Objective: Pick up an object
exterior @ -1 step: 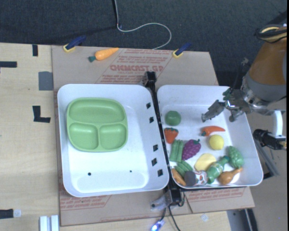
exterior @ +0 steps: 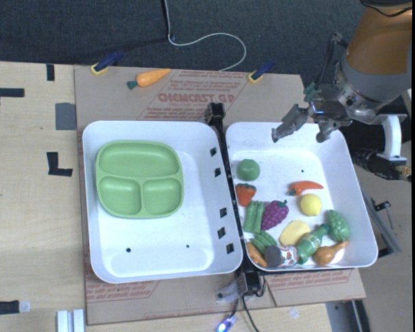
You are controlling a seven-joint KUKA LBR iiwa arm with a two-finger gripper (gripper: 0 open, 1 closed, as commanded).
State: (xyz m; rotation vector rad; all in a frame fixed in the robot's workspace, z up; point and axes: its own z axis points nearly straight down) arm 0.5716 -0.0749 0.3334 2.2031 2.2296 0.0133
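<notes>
Above the right bin (exterior: 353, 178) far rim, open jaws hover.

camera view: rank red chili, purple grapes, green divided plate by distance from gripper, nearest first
From the gripper:
1. Red chili, right bin, just below it.
2. Purple grapes, right bin, lower toward the middle.
3. Green divided plate, left bin, across the divider.

Arm (exterior: 377, 47) raised, jaws spread wide, bare.

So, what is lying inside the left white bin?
Inside the left bin lies one green divided plate with three compartments. Whatever is beneath the plate is covered.
</notes>
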